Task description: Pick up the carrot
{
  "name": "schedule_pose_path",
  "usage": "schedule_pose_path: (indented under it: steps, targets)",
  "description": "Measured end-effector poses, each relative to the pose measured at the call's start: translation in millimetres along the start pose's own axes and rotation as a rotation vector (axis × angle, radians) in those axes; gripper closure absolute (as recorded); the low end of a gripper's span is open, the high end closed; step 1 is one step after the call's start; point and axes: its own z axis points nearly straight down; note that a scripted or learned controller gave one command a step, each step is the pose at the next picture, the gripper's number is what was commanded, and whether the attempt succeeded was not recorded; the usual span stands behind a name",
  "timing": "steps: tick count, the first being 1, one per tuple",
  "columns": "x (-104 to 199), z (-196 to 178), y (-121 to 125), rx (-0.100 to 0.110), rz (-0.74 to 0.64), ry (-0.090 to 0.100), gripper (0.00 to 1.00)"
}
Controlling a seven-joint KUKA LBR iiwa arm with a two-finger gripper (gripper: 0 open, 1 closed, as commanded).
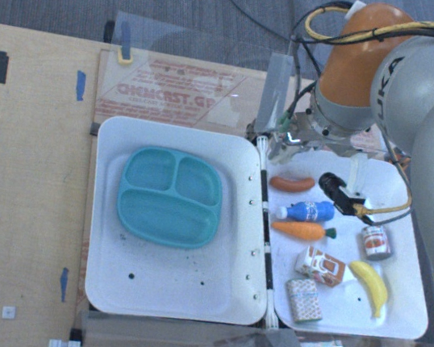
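Observation:
The carrot (299, 230), orange with a small green top at its right end, lies flat in the left part of the right bin (410, 322). It sits just below a blue bottle (306, 211). My gripper (287, 137) hangs at the bin's far left corner, well above the carrot in the picture and apart from it. Nothing shows in the gripper. The arm's grey wrist with its orange band covers the back of the bin.
A reddish sausage (291, 183) lies above the bottle. A small can (375, 243), a banana (370, 287), a little carton (321, 267) and a patterned box (304, 299) share the right bin. The left bin (158, 290) holds a teal divided plate (170, 196).

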Motion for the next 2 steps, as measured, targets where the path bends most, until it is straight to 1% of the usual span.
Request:
schedule_pose_path:
  steps: [1, 2]
  targets:
    - [0.3, 0.2, 0.0, 0.001, 0.0, 0.0, 0.0]
    - [-44.0, 0.5, -65.8, 0.003, -0.068, 0.001, 0.0]
